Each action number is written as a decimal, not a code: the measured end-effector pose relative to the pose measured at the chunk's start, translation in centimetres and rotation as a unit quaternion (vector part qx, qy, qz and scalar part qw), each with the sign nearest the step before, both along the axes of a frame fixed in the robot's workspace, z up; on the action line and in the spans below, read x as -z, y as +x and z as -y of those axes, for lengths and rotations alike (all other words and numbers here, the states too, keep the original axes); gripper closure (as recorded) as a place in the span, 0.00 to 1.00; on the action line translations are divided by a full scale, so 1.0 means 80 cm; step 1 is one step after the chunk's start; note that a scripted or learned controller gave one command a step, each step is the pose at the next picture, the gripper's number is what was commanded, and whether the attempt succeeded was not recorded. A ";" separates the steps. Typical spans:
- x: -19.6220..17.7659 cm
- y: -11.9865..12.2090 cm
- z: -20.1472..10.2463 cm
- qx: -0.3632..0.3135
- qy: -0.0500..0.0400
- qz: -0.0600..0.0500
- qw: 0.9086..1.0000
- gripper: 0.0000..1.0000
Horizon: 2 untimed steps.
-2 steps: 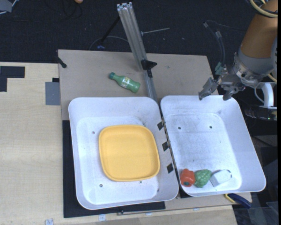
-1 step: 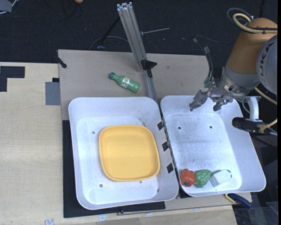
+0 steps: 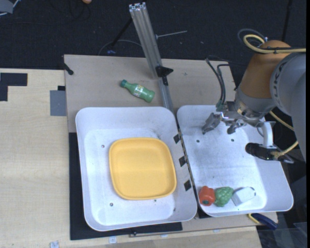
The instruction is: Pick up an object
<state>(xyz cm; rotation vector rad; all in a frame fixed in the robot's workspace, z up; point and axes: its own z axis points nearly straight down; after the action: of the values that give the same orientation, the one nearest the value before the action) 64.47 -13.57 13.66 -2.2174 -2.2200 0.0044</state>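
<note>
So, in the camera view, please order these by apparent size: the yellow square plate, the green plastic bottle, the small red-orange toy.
1. Yellow square plate, clearly largest.
2. Green plastic bottle.
3. Small red-orange toy, smallest.
The bottle lies farther from the camera, so its real margin may be bigger.

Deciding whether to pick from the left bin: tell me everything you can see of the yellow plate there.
The yellow plate is a rounded square with a raised rim and a smooth, matte surface that looks like plastic. It lies flat, right side up, near the middle of the left bin, turned slightly against the bin's edges. Nothing rests on it, and it touches only the bin floor.
</note>
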 end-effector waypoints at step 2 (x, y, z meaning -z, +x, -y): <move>0.044 0.000 0.000 0.000 0.000 0.002 1.000 1.00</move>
<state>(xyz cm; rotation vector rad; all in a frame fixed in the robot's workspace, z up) 64.47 -13.54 10.13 -2.2209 -2.2218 0.0005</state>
